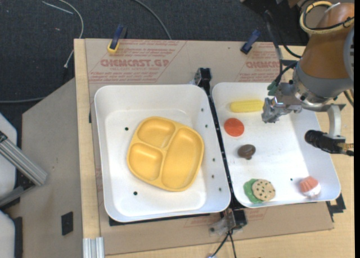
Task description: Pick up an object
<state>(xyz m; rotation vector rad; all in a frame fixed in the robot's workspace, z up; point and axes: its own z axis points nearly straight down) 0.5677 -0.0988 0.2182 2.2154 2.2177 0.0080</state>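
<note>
The right bin (292, 155) holds a yellow corn cob (246, 106) at its far left, an orange round piece (234, 127), a brown lump (246, 151), a green and tan cookie-like piece (259, 190) near the front, and a pink and white piece (309, 185) at the front right. My gripper (270, 114) hangs over the far part of this bin, just right of the corn cob and apart from it. Nothing shows between its tips.
The left bin (109, 139) carries a yellow three-compartment plate (166, 153). Both bins rest on a cardboard sheet (140, 60) fixed by blue clamps (116, 39). A black clip (203, 76) sits between the bins at the back. Cables run across the dark floor.
</note>
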